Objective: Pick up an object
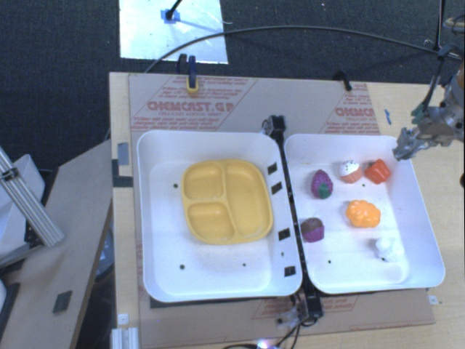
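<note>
The gripper (405, 148) hovers at the right white bin's (421, 227) far rim, just beside a small red-orange plastic toy (377, 171). Whether it is apart or together cannot be told; a clean pick likely means centring over the toy before descending.

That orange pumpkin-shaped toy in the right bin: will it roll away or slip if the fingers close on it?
The orange pumpkin toy looks rounded and lobed, so it may rock or scoot when nudged. Its glossy surface suggests some slip. It sits apart from its neighbours, which probably leaves room around it.
</note>
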You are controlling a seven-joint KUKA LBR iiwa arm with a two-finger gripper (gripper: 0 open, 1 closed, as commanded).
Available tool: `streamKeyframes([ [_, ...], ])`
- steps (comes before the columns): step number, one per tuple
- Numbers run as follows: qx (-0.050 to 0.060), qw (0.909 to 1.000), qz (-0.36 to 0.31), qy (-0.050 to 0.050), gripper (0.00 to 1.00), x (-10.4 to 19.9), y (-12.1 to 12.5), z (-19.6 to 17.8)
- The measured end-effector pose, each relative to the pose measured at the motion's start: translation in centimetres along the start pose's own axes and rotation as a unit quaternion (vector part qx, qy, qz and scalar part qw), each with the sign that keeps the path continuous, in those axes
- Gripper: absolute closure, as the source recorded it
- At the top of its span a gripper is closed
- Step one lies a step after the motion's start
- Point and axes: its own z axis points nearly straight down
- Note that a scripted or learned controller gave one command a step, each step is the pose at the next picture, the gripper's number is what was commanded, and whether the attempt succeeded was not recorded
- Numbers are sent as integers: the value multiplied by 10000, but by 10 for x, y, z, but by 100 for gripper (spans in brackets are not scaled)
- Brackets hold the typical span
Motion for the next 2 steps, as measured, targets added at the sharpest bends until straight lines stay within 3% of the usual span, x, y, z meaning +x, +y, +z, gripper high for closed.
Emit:
streamKeyframes([
  [2,32,10000,-24,20,100,111,26,38],
])
